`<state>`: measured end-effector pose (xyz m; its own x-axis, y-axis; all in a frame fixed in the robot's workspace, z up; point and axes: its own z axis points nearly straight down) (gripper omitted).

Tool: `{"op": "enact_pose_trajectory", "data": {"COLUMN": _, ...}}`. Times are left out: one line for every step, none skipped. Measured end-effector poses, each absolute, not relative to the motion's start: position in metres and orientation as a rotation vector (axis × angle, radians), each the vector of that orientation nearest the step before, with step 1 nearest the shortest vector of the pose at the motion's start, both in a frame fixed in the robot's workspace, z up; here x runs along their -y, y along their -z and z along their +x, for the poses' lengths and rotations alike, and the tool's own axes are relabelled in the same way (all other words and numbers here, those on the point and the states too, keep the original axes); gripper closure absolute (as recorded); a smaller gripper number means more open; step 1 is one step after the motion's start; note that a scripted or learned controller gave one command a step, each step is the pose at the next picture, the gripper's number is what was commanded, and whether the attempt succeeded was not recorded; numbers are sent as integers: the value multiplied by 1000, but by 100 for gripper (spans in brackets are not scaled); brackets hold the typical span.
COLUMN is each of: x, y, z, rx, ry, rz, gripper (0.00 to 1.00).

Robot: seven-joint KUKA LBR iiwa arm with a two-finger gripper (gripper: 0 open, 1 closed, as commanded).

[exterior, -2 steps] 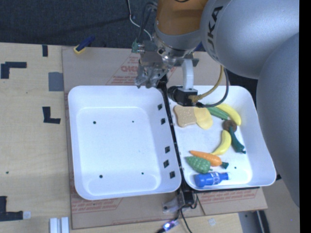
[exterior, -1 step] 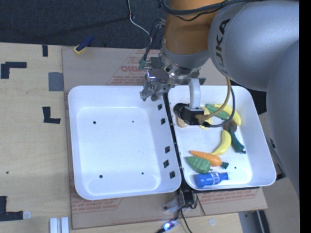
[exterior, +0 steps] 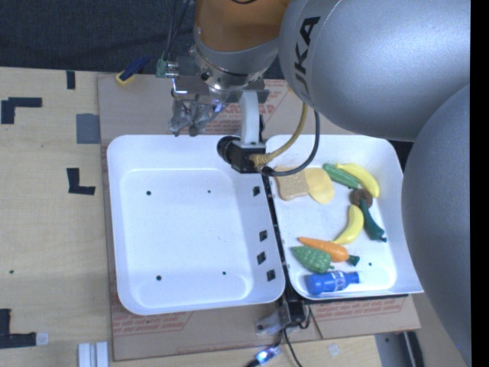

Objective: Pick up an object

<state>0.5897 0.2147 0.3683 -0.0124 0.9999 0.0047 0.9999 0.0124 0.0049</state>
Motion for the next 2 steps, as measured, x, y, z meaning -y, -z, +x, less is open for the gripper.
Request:
{"op": "enact_pose_trajectory", "data": {"x": -221, "y": -497, "z": 582, "rx": -2223, "ry": -21, "rz": 2213, "gripper": 100}}
{"op": "enact_pose_trajectory", "data": {"x": -193, "y": -538, "z": 548, "rx": -2223, "ry": -4, "rz": 2219, "gripper": 100}}
